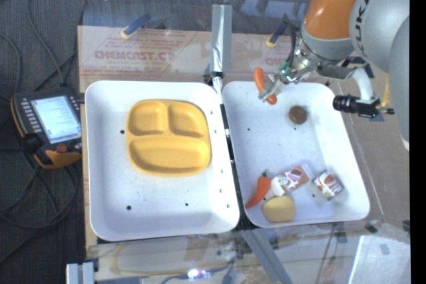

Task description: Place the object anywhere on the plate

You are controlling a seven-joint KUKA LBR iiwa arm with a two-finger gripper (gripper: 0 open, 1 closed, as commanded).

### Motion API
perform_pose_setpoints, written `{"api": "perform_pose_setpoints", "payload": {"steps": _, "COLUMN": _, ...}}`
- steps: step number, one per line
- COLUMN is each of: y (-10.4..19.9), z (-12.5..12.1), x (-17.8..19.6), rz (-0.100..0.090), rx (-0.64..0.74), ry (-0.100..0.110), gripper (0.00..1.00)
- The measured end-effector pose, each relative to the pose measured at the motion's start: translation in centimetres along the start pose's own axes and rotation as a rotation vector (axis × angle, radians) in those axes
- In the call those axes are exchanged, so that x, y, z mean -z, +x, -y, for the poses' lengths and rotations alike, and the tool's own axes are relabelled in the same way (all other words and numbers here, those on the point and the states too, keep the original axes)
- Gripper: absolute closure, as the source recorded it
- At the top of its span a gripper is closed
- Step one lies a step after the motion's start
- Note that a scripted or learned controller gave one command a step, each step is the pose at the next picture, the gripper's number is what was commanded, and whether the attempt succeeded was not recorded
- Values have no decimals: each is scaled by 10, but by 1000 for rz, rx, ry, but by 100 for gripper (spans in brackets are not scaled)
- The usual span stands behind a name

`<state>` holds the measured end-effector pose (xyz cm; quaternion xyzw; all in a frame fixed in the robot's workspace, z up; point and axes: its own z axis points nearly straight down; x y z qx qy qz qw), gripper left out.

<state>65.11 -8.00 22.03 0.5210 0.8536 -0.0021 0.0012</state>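
Gripper [271, 88], upper right of frame, pinches an orange carrot-like piece [259, 79]. Risk: the shallow hold slips before reaching the yellow divided plate [170, 138], centre-left.

The plate [169, 137] lies in the left bin [106, 209], toward its upper middle. In the right bin [346, 163], a disc [297, 115] sits upper centre; a carrot [259, 191], a lump [279, 209] and two packets [293, 179] [327, 185] cluster at the lower edge. The gripper [269, 87] is at that bin's upper left rim.
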Motion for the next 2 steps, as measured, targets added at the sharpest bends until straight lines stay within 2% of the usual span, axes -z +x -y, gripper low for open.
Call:
{"api": "perform_pose_setpoints", "payload": {"steps": 1, "y": 67, "z": -54, "x": -36, "rz": -3, "rx": 164, "ry": -2, "gripper": 100}}
{"api": "perform_pose_setpoints", "payload": {"steps": 2, "y": 67, "z": -54, "x": -36, "rz": -3, "rx": 164, "ry": -2, "gripper": 0}}
